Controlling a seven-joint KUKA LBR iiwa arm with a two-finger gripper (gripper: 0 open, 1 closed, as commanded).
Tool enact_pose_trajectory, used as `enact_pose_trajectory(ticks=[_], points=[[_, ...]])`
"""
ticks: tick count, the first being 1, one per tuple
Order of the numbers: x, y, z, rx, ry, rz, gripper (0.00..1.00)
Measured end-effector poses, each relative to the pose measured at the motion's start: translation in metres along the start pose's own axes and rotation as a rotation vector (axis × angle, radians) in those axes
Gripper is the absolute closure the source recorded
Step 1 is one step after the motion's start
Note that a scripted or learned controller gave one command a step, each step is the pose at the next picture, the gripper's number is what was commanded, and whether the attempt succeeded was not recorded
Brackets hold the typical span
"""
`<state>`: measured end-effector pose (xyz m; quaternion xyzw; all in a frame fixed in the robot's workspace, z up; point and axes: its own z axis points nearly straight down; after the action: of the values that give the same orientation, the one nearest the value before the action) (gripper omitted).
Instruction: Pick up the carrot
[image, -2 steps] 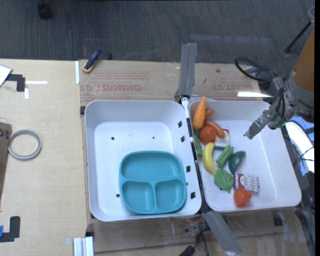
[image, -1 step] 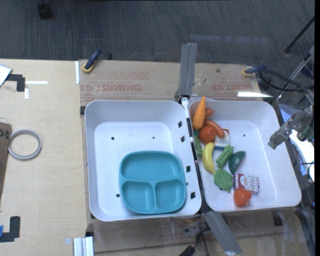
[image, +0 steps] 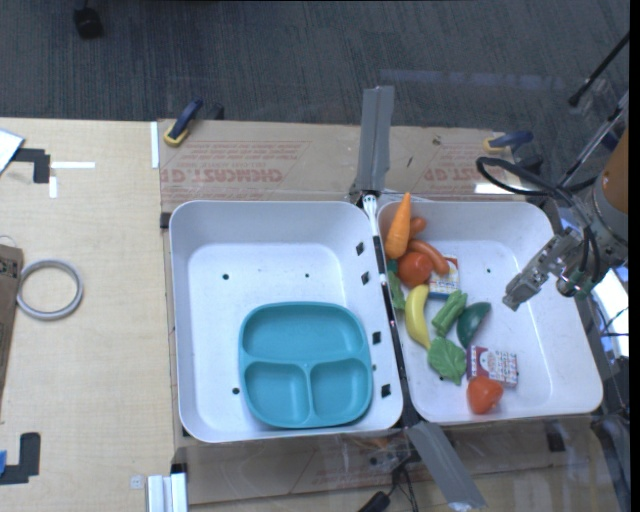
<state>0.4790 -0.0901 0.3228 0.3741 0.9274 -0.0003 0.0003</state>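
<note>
Closest to us, the teal plastic divided plate (image: 303, 362) sits in the left white bin (image: 200, 235). The orange tapered toy carrot (image: 399, 226) leans on the right bin's (image: 560, 395) left wall, top corner, untouched. Looks like the approach step: the grey two-finger gripper (image: 524, 287) hovers well apart on the right, can't tell its state, and needs to swing left over the carrot.

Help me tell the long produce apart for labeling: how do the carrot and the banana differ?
The carrot is orange with a tapered, straight body; the banana is yellow and gently curved. The carrot leans against the far left wall of the right bin, near the corner; the banana lies flat on the bin floor, nearer the camera. Both are elongated, run roughly lengthwise, and sit along the bin's left side, away from the claw.
</note>
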Motion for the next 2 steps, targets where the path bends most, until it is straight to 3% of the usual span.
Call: enact_pose_trajectory(ticks=[1,2], points=[[0.048,0.051,0.017,0.000,0.000,-0.095,1.00],[0.003,0.010,0.003,-0.001,-0.002,-0.009,1.00]])
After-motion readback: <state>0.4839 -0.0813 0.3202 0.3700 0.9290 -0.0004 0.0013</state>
